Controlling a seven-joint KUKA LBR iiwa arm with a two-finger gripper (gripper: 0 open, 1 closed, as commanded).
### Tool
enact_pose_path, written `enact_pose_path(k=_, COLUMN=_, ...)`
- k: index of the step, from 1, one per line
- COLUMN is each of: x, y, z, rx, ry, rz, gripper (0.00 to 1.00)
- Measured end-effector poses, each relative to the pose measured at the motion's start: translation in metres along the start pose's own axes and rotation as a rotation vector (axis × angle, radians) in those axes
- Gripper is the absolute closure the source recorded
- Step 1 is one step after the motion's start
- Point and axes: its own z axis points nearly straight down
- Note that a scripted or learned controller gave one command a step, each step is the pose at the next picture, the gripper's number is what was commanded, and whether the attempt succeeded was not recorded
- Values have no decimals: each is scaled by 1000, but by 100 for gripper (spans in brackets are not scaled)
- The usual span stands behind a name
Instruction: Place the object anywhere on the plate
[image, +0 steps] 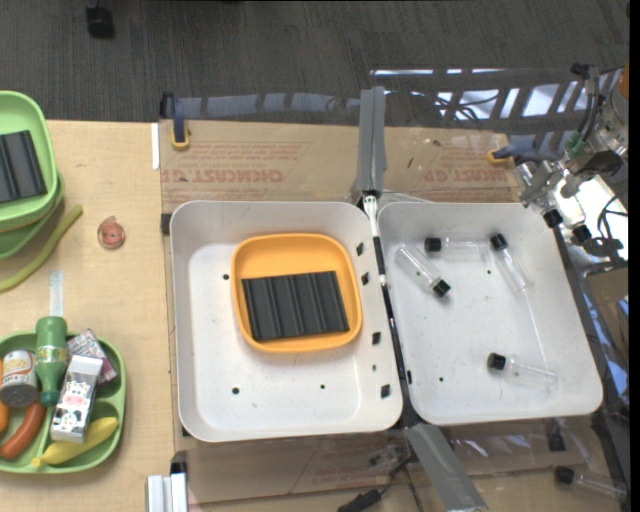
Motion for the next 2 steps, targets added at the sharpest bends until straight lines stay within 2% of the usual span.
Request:
enact_pose_path(k=1, x=0, y=0, z=0, rx=0, ry=0, rz=0, gripper=0)
enact_pose_path(k=2, x=-5, y=-1, z=1, rx=0, ry=1, rz=-166, gripper=0)
